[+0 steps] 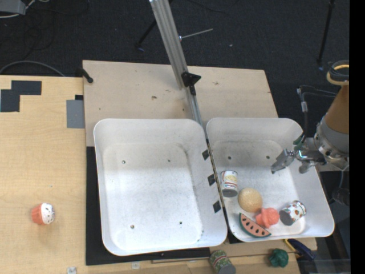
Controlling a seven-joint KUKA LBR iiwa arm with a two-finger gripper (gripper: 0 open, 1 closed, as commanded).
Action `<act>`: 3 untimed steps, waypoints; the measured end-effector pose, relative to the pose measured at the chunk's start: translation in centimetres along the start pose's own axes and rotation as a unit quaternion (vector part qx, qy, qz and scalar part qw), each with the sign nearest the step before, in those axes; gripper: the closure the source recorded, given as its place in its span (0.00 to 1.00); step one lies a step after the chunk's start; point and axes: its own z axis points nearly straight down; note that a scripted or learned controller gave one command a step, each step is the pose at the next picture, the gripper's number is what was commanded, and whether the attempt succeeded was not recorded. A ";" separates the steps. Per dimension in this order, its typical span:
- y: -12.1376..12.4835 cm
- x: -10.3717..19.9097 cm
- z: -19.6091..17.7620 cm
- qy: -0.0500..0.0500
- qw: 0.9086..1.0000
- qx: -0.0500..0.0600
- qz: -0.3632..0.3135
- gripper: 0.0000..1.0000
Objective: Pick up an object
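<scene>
Gripper (283,160) hangs over the right bin (256,131) near its right edge, with nothing visible between its fingers; how far the jaws stand apart cannot be told. The objects lie apart from it, clustered toward the bin's near edge: a small can (230,182) by the left wall, a tan ball (250,200) beside it, a watermelon slice (254,225), a pink toy (267,217) and a red-and-white toy (293,212) toward the near right corner. The left bin (149,187) sits alongside. A small red figure (43,214) lies on the wooden worktop (34,153) near its left edge.
</scene>
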 end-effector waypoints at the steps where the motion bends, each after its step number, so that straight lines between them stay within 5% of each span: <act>1: 0.1 0.0 -0.2 -0.001 1.000 -0.002 0.000 0.00; 3: 1.0 0.6 9.8 -0.001 1.000 -0.004 0.000 0.00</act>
